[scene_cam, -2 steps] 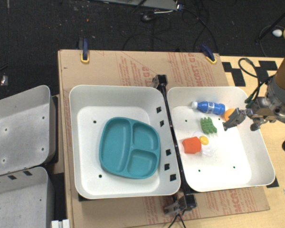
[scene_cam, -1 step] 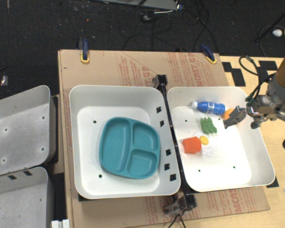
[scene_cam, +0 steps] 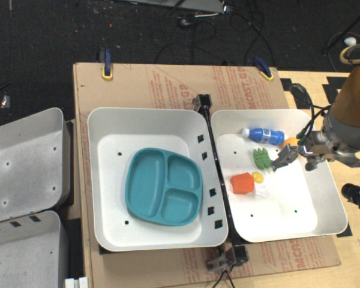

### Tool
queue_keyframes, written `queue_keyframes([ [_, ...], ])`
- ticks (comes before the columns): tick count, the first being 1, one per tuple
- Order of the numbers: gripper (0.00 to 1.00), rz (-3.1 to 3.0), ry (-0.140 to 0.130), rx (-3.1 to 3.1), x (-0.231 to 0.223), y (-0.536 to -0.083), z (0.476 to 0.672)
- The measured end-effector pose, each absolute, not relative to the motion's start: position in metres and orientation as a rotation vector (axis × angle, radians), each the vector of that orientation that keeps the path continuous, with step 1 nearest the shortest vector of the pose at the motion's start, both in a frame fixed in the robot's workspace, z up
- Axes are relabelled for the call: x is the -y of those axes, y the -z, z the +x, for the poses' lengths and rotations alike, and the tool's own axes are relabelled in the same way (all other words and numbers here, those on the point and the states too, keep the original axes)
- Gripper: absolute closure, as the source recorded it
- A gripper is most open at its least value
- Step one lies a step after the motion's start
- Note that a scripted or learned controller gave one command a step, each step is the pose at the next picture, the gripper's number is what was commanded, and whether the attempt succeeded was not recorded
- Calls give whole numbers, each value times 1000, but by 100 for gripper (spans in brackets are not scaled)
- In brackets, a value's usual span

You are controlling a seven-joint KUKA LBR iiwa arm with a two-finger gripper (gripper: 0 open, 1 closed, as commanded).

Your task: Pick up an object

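Observation:
The right bin (scene_cam: pixel 291 212) holds a blue bottle (scene_cam: pixel 266 136) with a white cap, lying on its side near the far wall. Below it is a green spiky toy (scene_cam: pixel 262 158), then a small yellow piece (scene_cam: pixel 257 176) and an orange-red block (scene_cam: pixel 242 183). My gripper (scene_cam: pixel 282 159) reaches in from the right, low over the bin, its tip just right of the green toy and below the bottle. A small orange bit (scene_cam: pixel 292 141) shows beside the wrist. Nothing is visibly held.
The left bin (scene_cam: pixel 108 161) carries a teal divided plate (scene_cam: pixel 164 186). A black divider (scene_cam: pixel 213 161) runs between the bins. The front right floor of the right bin is bare. Folded white bin panels (scene_cam: pixel 24 161) lie off the bench at left.

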State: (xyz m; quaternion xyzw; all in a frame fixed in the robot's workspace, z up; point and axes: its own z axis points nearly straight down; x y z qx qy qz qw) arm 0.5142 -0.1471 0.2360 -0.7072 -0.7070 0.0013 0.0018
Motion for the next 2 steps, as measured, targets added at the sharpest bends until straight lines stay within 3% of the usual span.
queue_keyframes([
  [1, 0, -2220, -5, 2216, 155, -177, 516],
  [2, 0, -2220, -5, 2215, 154, -123, 505],
])
